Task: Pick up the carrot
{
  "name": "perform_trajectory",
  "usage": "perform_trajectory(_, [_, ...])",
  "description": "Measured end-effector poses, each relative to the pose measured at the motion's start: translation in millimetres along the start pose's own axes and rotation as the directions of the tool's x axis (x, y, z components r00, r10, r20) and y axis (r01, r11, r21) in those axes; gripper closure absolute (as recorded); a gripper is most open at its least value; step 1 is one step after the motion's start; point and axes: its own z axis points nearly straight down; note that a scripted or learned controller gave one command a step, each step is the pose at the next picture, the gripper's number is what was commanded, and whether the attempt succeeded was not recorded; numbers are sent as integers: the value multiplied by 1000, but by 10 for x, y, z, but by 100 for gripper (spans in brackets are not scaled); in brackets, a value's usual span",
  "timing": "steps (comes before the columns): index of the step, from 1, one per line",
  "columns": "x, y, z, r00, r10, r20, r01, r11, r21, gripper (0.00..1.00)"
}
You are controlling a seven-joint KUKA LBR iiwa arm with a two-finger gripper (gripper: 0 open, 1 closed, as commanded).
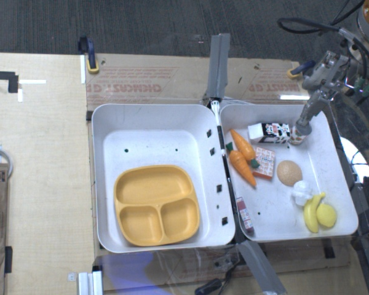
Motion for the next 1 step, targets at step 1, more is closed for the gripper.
perform_trajectory(1, [44,168,327,986,-169,-4,169,986,0,0])
